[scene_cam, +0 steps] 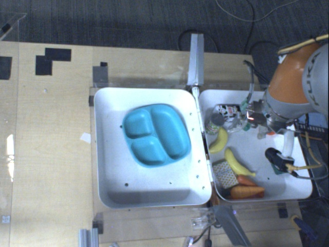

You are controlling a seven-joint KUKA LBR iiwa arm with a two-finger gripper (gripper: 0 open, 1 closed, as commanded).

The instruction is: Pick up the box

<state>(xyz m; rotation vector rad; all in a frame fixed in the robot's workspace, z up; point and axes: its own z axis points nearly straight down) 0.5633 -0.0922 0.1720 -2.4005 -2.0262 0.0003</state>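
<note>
A small box [224,173] with a fine checked pattern lies near the front left corner of the right bin [303,189], beside a carrot [245,191]. My gripper [241,120] hangs over the back half of that bin, well behind the box and apart from it. It is close to a small labelled object [226,110] at the bin's back left. Nothing shows held in the gripper.
Two yellow bananas [220,140] [237,163] lie between the gripper and the box. A second orange carrot piece [245,180] rests just right of the box. The left bin [108,189] holds a blue divided plate [156,134].
</note>
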